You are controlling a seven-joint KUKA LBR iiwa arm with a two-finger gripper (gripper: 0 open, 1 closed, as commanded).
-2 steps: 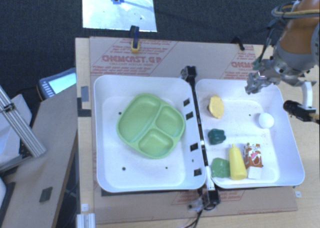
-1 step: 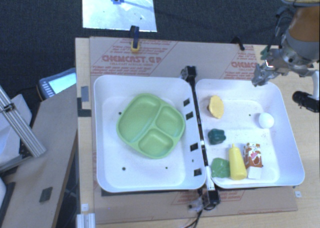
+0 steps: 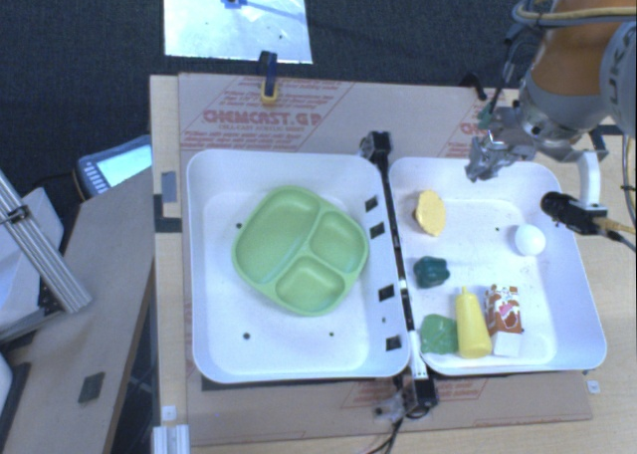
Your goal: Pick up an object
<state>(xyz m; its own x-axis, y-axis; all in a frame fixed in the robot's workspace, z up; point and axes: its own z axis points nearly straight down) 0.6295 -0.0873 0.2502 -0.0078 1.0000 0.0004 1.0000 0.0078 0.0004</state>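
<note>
My gripper (image 3: pixel 485 165) hangs over the far edge of the right bin (image 3: pixel 557 188), with nothing visible between its fingers. Below it in that bin lie a yellow rounded piece (image 3: pixel 430 212), a white ball (image 3: pixel 529 239), a dark green lump (image 3: pixel 431 271), a yellow bottle (image 3: pixel 472 323), a lighter green piece (image 3: pixel 437 334) and a red-and-white packet (image 3: pixel 505 315). The yellow piece sits nearest the gripper, a little to its left and nearer the camera.
The left bin (image 3: pixel 214 203) holds a light green divided plate (image 3: pixel 301 249). A black divider (image 3: pixel 390 243) runs between the two bins. Cardboard lies under both bins, and a grey side table (image 3: pixel 90 273) stands at the left.
</note>
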